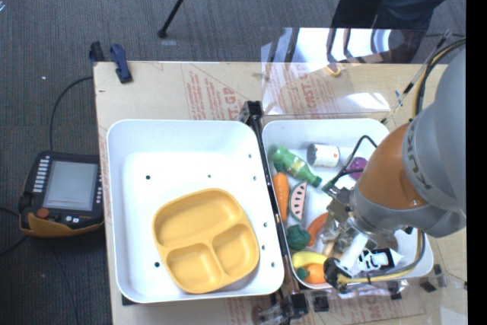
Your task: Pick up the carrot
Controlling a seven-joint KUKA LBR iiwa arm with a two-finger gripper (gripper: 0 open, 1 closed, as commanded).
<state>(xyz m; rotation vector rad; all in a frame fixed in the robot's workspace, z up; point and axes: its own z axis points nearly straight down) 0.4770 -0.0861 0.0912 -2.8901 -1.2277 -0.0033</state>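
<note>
Step in hand: the carrot (281, 195) is not yet picked up; the arm (396, 186) is seen over the right bin (304, 125), at about 3 o'clock from the carrot.
Gripper: the gripper (340, 251) is seen low in the right bin, near the bin's 6 o'clock edge; how far it is open cannot be told, and nothing is seen held in it.
Carrot: it is laid long and thin by the left wall of the right bin, at about 9 o'clock in that bin, with its thick end up.
How to do it well: the gripper is best brought over the middle of the carrot and turned across it, so that the thin sides are squeezed. Care is needed, because the bin wall is just beside it.
Neighbours: a green bottle (295, 165) is seen at 1 o'clock from the carrot, a watermelon slice (299, 199) at 3 o'clock, and broccoli (297, 237) at 5 o'clock.
Right bin, other things: a white can (326, 155), a purple thing (356, 164), a second orange piece (316, 225) and a banana (307, 259) are kept there.
Left bin: in the left bin (129, 164), a yellow tray (205, 240) with three parts is laid.
</note>
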